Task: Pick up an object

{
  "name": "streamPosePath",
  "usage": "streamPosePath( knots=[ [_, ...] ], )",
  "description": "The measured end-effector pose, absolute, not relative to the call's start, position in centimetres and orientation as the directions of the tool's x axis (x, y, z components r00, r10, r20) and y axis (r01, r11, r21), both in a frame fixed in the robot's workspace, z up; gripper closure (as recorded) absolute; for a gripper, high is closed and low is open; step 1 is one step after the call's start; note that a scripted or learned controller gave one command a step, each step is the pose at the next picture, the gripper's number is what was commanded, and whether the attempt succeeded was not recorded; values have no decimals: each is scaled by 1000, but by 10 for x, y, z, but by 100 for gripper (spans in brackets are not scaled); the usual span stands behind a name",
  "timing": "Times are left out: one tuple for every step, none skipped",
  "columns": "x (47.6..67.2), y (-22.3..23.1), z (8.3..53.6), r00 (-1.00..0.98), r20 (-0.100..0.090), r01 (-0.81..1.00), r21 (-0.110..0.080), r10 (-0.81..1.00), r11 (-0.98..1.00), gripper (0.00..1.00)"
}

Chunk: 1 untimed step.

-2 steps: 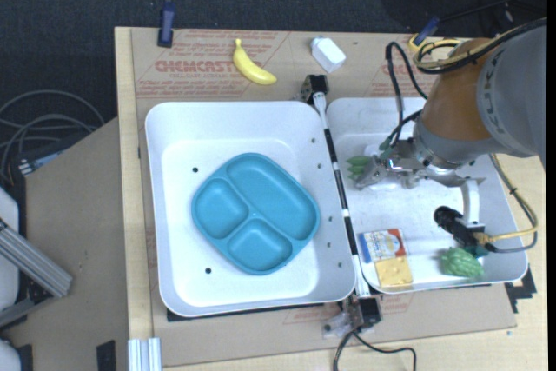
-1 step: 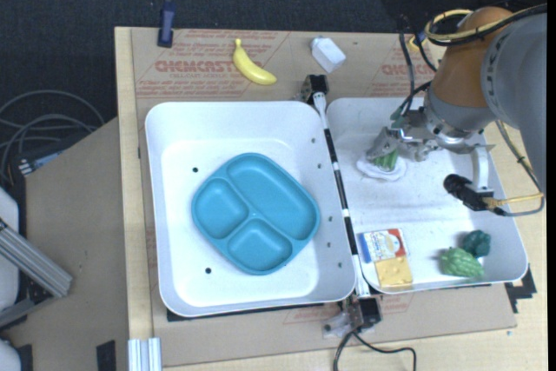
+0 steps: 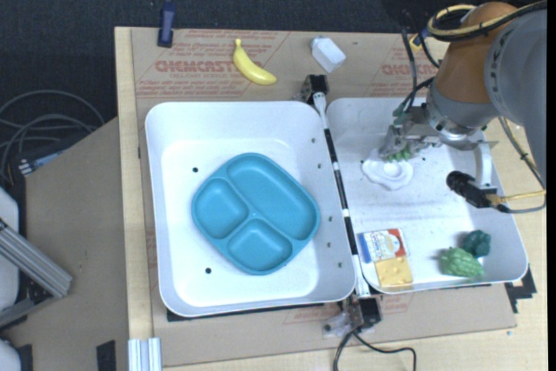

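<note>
In the right bin (image 3: 512, 252), near its front edge, lie a snack packet (image 3: 385, 256) and green toys (image 3: 465, 255). Farther back the pincer (image 3: 398, 154) hangs over a small white object (image 3: 387, 174) (jaw state: I cannot tell); it should descend centred before closing.

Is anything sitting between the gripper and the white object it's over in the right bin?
Nothing visible does. The gripper hangs directly above the white object in the right bin; the card, yellow piece and green toys lie well off toward the bin's near side.
</note>
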<state>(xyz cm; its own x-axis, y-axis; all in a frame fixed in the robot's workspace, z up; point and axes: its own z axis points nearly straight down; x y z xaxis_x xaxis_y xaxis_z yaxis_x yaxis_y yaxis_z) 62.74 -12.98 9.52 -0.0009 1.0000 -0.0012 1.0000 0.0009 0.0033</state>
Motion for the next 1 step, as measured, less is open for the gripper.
streamPosePath(
  knots=[
    [570,-69,185,-1,1,1000,-1,1000,1,100]
  ],
)
